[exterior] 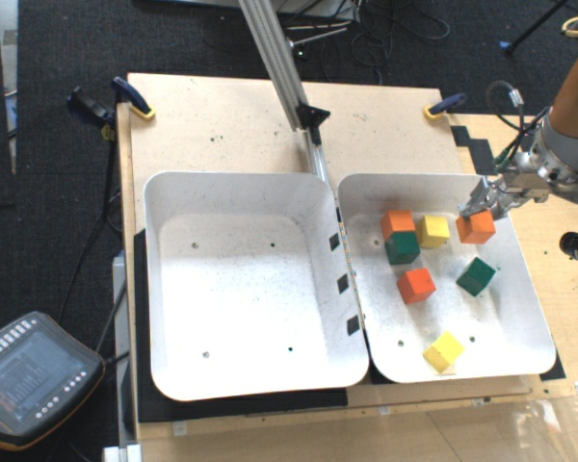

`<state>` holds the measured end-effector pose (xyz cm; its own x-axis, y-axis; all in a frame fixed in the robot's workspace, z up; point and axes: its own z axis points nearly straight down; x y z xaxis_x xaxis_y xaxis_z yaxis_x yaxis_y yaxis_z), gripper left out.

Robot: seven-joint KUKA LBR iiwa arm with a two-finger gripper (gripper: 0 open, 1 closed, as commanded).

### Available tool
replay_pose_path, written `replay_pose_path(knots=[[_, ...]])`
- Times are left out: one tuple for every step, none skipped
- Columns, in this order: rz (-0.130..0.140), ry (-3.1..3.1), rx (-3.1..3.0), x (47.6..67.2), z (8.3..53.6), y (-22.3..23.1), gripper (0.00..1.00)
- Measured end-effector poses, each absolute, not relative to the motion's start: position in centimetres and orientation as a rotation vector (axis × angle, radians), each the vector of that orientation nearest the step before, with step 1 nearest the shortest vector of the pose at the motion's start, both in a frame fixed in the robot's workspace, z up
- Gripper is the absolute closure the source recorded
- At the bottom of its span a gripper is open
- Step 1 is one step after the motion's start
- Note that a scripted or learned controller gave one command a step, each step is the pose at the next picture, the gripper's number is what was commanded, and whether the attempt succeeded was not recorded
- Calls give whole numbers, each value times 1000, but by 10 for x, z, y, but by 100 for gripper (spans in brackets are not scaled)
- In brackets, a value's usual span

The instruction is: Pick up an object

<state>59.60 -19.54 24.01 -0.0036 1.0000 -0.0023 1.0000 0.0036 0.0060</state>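
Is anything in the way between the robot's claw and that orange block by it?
No. The gripper is right at the orange block in the right bin, with nothing visible between them. The yellow block sits just to the left, apart from it. Whether the block is actually gripped is unclear.

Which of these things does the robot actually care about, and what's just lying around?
Job things:
gripper, at an orange block
other coloured blocks, such as the green block
right bin

Just lying about:
left bin
handheld control pad
blue-and-yellow clamps
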Motion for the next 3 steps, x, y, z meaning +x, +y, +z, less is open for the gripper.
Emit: replay_pose_path(knots=[[4,2220,2213,597,293,-195,100],[0,2230,2215,589,291,-152,100],[1,2231,2215,575,293,-103,100]])
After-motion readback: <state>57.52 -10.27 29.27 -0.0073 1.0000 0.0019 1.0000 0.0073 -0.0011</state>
